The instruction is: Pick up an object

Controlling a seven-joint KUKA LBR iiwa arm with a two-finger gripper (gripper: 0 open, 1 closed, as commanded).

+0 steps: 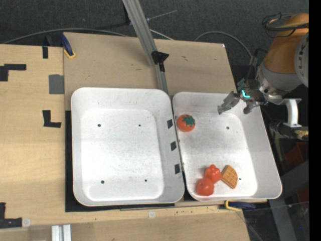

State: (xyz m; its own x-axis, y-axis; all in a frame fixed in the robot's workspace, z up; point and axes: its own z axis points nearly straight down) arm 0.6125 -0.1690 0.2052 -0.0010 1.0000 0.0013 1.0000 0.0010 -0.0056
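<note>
The right bin [261, 149] holds three toys. An orange-red tomato with a green top [186, 123] lies near its left wall. Close to the front wall a red pepper-like piece [208, 179] sits next to a tan waffle-patterned piece [229, 176]. My gripper [235, 105] hangs over the bin's far right corner, fingers spread apart, open, with nothing between them. It is well right of the tomato and far from the front pair.
The left bin [80, 134] sits beside the right one, joined by black clips along the shared wall. A slanted metal pole [143, 29] rises behind the bins. Cables and a blue clamp [66, 44] lie at the bench's back.
</note>
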